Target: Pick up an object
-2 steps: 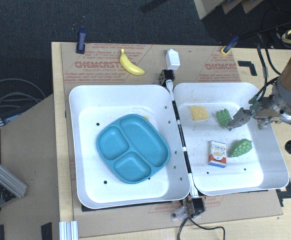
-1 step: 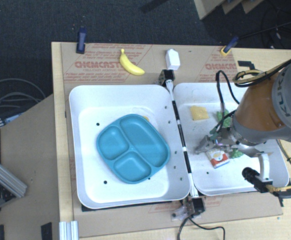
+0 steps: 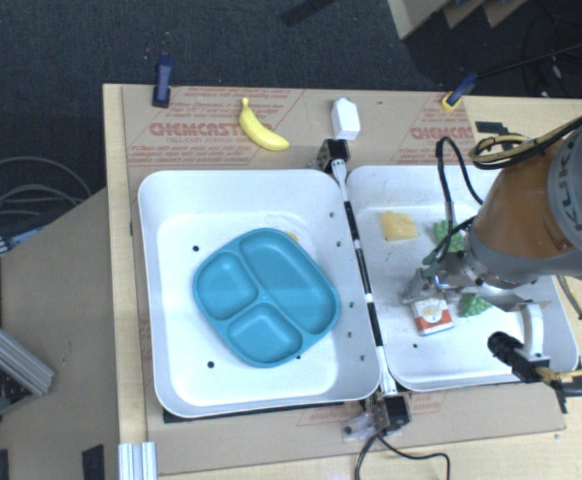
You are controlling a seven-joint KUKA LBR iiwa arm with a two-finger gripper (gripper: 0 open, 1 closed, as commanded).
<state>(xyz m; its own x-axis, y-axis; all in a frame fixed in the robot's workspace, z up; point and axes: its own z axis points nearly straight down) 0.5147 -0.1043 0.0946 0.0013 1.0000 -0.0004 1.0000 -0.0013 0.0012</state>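
My gripper (image 3: 429,290) reaches low into the right bin (image 3: 411,353) from the right, under the orange-banded wrist. Right below its tips lies a small red and white object (image 3: 433,317). A yellow-tan block (image 3: 399,227) rests at the bin's back left. Green leafy pieces (image 3: 445,234) show beside the arm, and another green bit (image 3: 474,305) lies to the right of the red and white object. Nothing visible sits between the gripper's tips.
The left bin (image 3: 171,368) holds a blue three-compartment tray (image 3: 263,295). A yellow banana (image 3: 260,128) lies on the cardboard behind the bins, next to a white clip (image 3: 346,119). A black cable (image 3: 449,183) loops over the right bin's back.
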